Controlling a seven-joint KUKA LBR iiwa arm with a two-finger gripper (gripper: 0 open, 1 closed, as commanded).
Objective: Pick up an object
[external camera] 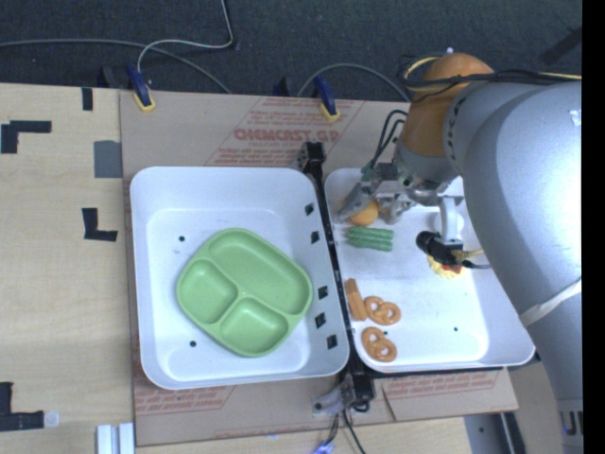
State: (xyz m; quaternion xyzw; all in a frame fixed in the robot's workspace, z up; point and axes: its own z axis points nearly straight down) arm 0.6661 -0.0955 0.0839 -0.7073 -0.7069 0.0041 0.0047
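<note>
Gripper (371,202): upper right bin (473,343), jaws over an orange piece (364,217); spread or pinching, cannot tell. Green beans (370,239), pretzels (376,322) below. Tray (245,290): left bin. Nothing lifted yet.

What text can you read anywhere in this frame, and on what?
"CHEMCAST GP", red, printed on the brown board under the bins, behind the left bin; the letters are blurred, so the reading is uncertain.
More red print on the same board below both bins: too small and blurred to read.
Nothing readable on the green tray, the arm or the gripper.
</note>
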